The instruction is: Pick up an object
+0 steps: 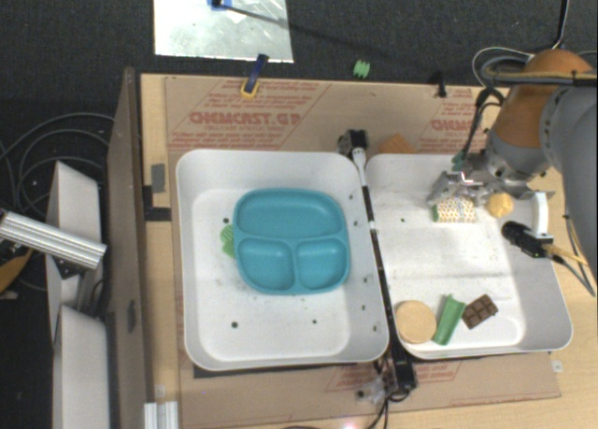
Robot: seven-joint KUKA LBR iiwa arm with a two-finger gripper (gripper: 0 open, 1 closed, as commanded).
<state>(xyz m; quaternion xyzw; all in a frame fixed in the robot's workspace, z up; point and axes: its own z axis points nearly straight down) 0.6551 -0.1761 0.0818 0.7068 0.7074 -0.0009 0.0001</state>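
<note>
My gripper [457,188] is low over the far part of the right bin [551,324]. Directly under it lies a small white object with a green dotted pattern [455,210]; whether they touch I cannot tell. A yellow-tan lump [502,203] rests just right of it. Along the bin's near edge are a round tan disc [416,321], a green stick-shaped piece [448,318] and a brown chocolate-like block [479,310].
The left bin [201,324] holds a blue divided plate [288,240] with a small green thing [227,238] poking out at its left edge. An orange item [397,144] sits behind the bins on the cardboard. The arm [537,119] comes in from the right.
</note>
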